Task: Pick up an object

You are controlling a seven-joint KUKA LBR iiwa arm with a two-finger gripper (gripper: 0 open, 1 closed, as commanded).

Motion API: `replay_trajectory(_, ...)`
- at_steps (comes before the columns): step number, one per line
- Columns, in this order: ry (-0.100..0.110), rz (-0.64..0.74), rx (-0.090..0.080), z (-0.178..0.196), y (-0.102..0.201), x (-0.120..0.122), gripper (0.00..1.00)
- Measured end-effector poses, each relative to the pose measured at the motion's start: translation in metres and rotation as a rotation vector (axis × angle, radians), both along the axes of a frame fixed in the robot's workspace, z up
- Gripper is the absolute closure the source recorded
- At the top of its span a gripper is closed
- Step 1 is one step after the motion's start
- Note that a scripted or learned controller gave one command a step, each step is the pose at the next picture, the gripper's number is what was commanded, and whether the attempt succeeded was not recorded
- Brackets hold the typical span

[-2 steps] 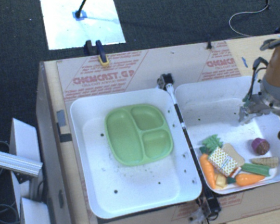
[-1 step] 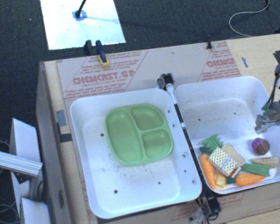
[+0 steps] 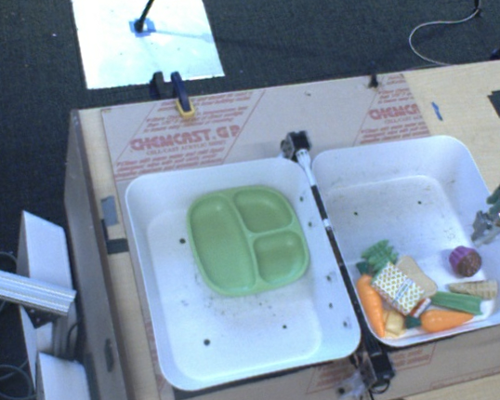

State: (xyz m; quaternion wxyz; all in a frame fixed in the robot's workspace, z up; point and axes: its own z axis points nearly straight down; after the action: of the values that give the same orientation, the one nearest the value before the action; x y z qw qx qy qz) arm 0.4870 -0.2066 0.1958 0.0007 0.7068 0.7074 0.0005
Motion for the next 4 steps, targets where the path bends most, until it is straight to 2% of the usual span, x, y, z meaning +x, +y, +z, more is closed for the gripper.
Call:
replay_trajectory(1, 0.0, 0.0, 0.0, 0.0, 0.0, 0.0, 0.0)
replay_trajectory(2, -0.002, 0.0, -0.001, -0.111, 0.0, 0.018, 0.0)
replay_trajectory(3, -0.002, 0.0, 0.0, -0.101, 0.0, 0.019, 1.0)
replay_trajectory(4, -0.003, 0.003, 0.0, 0.007, 0.069, 0.001, 1.0)
